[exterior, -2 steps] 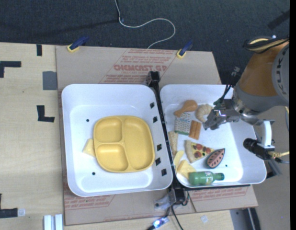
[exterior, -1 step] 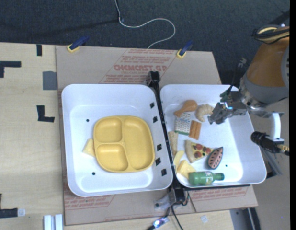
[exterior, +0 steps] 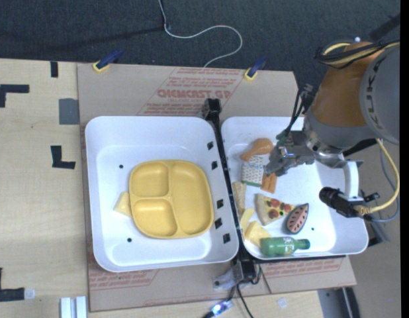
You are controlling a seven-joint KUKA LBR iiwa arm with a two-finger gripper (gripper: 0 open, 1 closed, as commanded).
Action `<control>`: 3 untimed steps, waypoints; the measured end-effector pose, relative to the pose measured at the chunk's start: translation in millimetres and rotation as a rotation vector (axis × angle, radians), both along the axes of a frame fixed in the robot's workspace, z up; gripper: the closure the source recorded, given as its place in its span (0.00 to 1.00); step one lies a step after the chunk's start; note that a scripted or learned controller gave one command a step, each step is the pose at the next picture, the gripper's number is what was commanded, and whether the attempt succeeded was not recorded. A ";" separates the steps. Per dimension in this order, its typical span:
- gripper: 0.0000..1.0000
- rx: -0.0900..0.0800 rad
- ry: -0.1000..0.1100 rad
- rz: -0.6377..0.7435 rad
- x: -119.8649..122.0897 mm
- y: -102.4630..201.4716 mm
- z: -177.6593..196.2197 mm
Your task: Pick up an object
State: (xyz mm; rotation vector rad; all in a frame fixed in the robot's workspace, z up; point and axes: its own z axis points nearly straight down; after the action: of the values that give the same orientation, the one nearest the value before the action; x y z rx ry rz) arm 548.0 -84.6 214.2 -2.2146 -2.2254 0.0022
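Note:
The gripper (exterior: 276, 169) hangs low over the upper middle of the right bin (exterior: 337, 244), reaching in from the right. A small orange piece (exterior: 269, 183) lies right at its tip, touching or nearly touching it. Around it are a tan bread piece (exterior: 260, 146), a pale green checked cracker (exterior: 252, 173), a pizza slice (exterior: 271, 207), a dark red oval toy (exterior: 297, 218), a yellow wedge (exterior: 255, 232) and a green bottle (exterior: 284, 246) lying on its side.
The left bin (exterior: 105, 138) holds a yellow divided plate (exterior: 171, 199) with a yellow piece (exterior: 122, 204) tucked at its left edge. A black divider (exterior: 221, 171) separates the bins. A black cable fitting (exterior: 340, 201) juts over the right bin's right side.

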 end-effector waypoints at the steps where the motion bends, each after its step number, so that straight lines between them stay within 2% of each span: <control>1: 1.00 0.001 -0.001 0.002 -7.8 51.4 14.1; 2: 1.00 -0.001 0.001 -0.002 -22.3 107.9 3.3; 3: 1.00 0.000 0.001 -0.003 -27.4 114.7 3.1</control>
State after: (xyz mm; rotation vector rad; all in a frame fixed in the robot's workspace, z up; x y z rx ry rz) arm 520.7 30.1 217.3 -2.2174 -2.2219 0.0039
